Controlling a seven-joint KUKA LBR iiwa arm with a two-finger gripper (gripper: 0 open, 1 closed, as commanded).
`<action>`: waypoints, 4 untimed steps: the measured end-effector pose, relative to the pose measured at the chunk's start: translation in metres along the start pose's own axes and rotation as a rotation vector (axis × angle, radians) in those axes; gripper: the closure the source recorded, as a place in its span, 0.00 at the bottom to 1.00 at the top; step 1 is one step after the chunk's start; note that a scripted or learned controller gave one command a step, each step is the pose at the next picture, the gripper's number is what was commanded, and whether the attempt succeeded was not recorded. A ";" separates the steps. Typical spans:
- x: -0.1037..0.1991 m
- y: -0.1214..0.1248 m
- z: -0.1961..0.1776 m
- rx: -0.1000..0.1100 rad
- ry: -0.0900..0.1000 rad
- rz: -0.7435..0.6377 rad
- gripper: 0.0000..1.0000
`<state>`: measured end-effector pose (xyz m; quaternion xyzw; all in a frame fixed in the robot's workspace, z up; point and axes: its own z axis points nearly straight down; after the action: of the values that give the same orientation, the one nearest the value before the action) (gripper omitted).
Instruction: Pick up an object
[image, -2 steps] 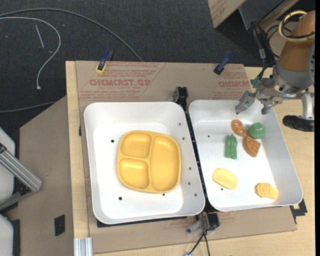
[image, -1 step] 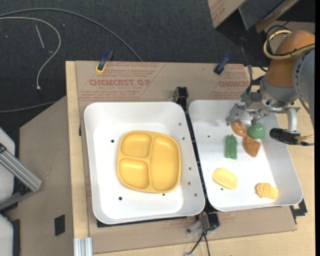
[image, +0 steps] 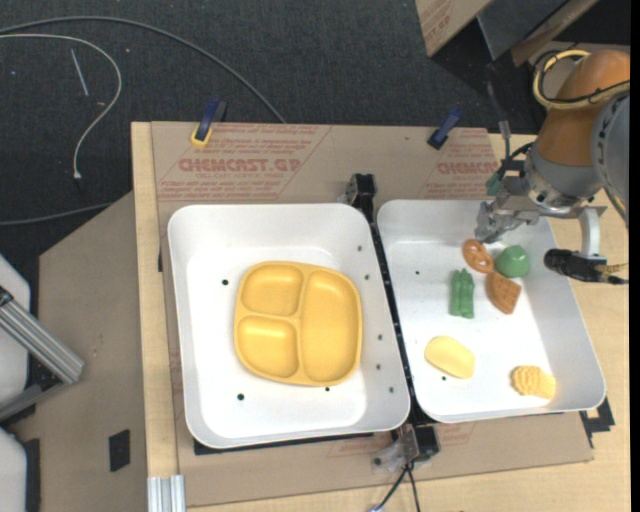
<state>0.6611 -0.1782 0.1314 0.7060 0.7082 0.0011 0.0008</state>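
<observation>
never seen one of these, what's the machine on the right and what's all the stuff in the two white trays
You are looking down at a slant from one fixed camera above a bench. The grey and orange machine is a robot arm reaching in from the right; its pincer hangs over the top of the right bin, just above a pretzel-like toy. Nearby lie a green ball, a brown piece, a green toy and two yellow toy foods. The left bin holds a yellow divided plate. I cannot tell whether anything is gripped.

Both white bins (image: 200, 330) look like smooth, slightly glossy plastic; the yellow divided tray (image: 298, 322) is matt plastic; the board (image: 160, 170) beneath is rough cardboard.
</observation>
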 end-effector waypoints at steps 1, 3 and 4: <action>-0.005 -0.007 -0.053 -0.004 -0.002 0.004 1.00; -0.010 -0.002 -0.125 -0.002 -0.001 0.002 1.00; 0.043 -0.008 -0.112 0.005 0.003 -0.002 1.00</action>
<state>0.6522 -0.1351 0.2432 0.7052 0.7090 0.0001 -0.0020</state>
